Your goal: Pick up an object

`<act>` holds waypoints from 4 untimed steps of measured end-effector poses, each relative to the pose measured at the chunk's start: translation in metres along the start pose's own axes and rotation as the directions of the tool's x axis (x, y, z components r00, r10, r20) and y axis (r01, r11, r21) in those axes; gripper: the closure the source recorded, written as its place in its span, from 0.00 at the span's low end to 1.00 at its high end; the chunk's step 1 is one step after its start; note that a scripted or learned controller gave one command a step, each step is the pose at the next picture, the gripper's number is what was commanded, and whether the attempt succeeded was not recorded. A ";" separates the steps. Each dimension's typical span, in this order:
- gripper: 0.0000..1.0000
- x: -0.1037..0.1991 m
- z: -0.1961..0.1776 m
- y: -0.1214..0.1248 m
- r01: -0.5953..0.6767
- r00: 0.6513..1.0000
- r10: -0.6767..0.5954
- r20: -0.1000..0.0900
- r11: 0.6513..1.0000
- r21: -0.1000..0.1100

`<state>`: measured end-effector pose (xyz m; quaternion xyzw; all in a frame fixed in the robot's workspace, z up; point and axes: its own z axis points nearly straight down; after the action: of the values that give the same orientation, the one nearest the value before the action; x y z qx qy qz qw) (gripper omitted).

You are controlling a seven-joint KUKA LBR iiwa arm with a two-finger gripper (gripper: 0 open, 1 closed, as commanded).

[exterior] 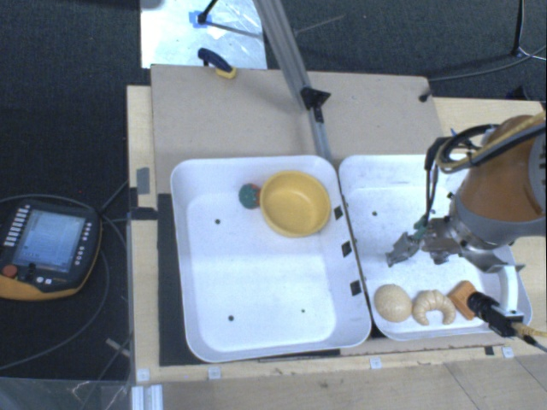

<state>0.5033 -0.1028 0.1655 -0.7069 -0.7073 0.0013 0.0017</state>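
Overhead, the arm reached into the right bin, its gripper poised above the round bun, croissant and orange block along the near wall; whether it was clenched I cannot tell. The yellow bowl sat in the left bin. No writing was legible.

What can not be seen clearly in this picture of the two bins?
- Gripper: small and blurred in the camera view; open or shut cannot be told.
- Orange block: its right part is hidden by a black part of the arm.
- Green ball: partly hidden behind the yellow bowl.
- Right bin: its right side is covered by the arm.
- Arm base: cut off by the right edge.
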 end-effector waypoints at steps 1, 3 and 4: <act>0.00 -0.008 0.052 -0.007 -0.001 1.000 0.001 0.000 1.000 -0.001; 1.00 -0.008 0.065 -0.007 0.000 1.000 0.000 0.001 1.000 -0.005; 1.00 -0.004 0.021 -0.010 0.001 1.000 -0.001 0.001 1.000 -0.008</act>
<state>0.4934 -0.1064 0.1446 -0.7067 -0.7075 -0.0013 -0.0016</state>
